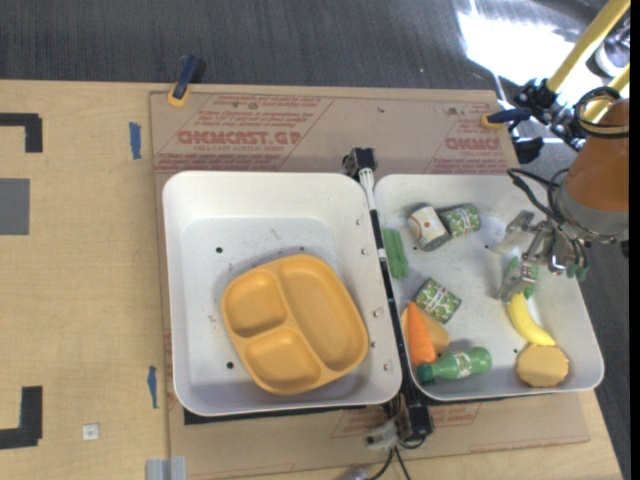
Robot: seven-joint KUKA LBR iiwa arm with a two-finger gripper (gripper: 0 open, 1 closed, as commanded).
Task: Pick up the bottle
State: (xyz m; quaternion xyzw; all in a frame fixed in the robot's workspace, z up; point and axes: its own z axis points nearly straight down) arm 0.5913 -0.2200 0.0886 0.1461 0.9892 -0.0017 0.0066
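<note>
left bin point(190, 268): 1 yellow tray point(293, 322) | right bin point(585, 353): 1 bottle point(455, 363), 1 banana point(527, 320), 1 carrot point(419, 335) | gripper point(522, 268): can't tell if it's open

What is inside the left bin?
The left bin holds one yellow divided tray with three compartments, nothing visible in them. Whatever lies beneath the tray is covered. Bare bin floor surrounds it.
</note>
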